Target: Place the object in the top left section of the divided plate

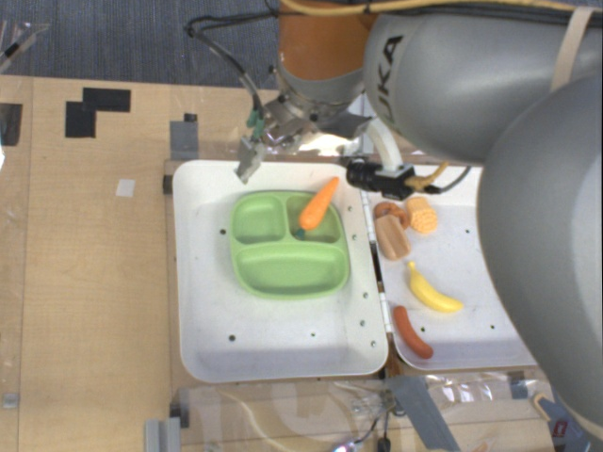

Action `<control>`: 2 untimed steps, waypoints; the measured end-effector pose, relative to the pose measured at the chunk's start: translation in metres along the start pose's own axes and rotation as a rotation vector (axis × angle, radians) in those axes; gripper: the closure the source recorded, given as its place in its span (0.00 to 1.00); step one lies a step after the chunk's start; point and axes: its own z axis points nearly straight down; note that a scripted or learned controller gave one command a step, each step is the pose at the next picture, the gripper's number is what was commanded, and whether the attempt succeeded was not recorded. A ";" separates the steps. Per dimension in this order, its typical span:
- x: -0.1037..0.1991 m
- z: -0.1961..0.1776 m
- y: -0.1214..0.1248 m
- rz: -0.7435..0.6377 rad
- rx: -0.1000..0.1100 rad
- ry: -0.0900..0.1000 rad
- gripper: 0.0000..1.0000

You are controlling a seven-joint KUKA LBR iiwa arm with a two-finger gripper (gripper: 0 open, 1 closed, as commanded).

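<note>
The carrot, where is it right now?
The carrot lies tilted across the top right section of the green divided plate in the left bin, poking over the plate's upper rim.

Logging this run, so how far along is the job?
Not done. The carrot lies in the plate's top right section, tip over the rim; the top left section holds nothing. The claw sits above the plate's top left corner, carrying nothing visible. Left: moving the carrot into the top left section.

The big grey arm (490, 83) runs off the top and right edges, covering much of the right bin (471, 342). The gripper (252, 153) is small and blurred, so its grip is unclear.
</note>
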 end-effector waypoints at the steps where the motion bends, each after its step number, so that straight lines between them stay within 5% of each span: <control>1: -0.062 0.056 -0.004 -0.111 0.000 -0.001 0.00; 2: 0.002 0.111 -0.009 -0.482 -0.001 0.000 0.00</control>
